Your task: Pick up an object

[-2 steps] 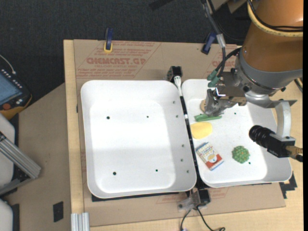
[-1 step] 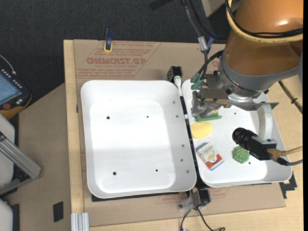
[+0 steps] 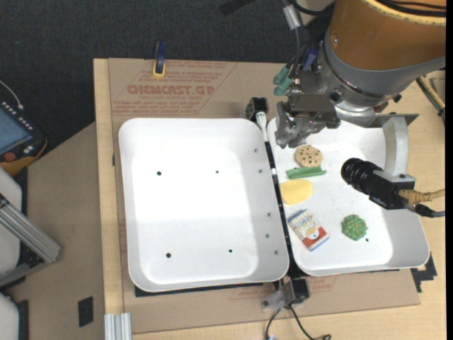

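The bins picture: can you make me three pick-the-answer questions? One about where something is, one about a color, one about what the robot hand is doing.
1. Which bin holds the toys?
A. the left bin
B. the right bin
C. both bins

2. What color is the bumpy round toy?
A. green
B. purple
C. orange

3. Where is the gripper?
A. over the left bin
B. above the cookie, in the right bin
C. off the bench

Answers:
1 B: the cookie, green bean, yellow piece, small carton and bumpy round toy all lie in the right bin; the left bin has none.
2 A: it is green.
3 B: the gripper hangs just above the cookie.
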